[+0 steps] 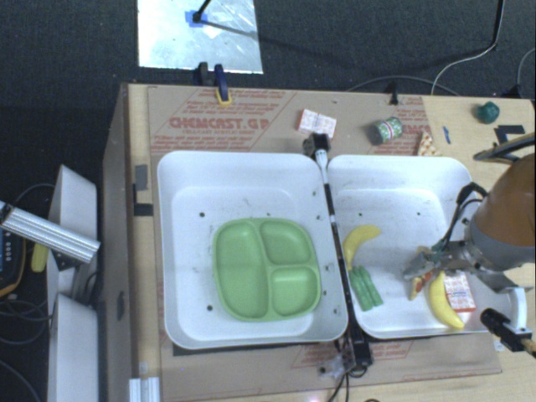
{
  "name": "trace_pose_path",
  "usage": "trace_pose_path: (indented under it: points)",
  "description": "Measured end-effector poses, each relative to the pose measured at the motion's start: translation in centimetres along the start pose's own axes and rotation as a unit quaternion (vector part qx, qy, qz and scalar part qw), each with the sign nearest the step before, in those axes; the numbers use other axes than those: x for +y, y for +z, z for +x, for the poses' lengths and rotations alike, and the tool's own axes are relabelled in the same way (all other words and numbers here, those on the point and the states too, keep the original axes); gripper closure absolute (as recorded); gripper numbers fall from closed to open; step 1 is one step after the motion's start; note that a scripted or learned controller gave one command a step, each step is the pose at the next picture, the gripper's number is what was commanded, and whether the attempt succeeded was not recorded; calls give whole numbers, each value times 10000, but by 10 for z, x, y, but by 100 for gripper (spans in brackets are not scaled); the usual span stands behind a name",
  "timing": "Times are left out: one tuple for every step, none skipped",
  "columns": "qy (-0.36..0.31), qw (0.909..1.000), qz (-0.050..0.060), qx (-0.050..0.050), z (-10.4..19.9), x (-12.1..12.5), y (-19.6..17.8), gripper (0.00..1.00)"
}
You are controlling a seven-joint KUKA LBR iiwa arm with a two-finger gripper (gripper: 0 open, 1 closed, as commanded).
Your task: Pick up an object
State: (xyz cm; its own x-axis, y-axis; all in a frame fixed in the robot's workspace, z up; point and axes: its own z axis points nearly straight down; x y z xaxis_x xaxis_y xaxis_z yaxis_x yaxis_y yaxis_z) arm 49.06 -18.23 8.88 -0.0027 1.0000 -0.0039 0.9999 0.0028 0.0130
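Note:
In the right bin [394, 178] lie a small yellow banana [360, 240], a green ribbed piece [365, 287], a larger banana [443, 302], a red-and-white packet [459, 292] and a small orange item [416, 287]. My gripper [428, 263] hangs low over the bin's right half, just above the orange item and the top end of the larger banana. The grey wrist and orange band [512, 208] rise behind it to the right. Whether anything is in its grasp is hidden by the gripper body.
The left bin [184, 182] holds a green divided plate [267, 268]. A black divider [332, 224] runs between the bins. On the cardboard behind them sit a small can [388, 129], a white card [316, 123] and a blue-yellow clamp [221, 83].

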Motion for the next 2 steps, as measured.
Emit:
trace_pose_path:
  points:
    - [3, 10000, -23, -23, -2, 1, -11, 100]
    - [-3, 10000, 46, 14, 17, -2, -73, 100]
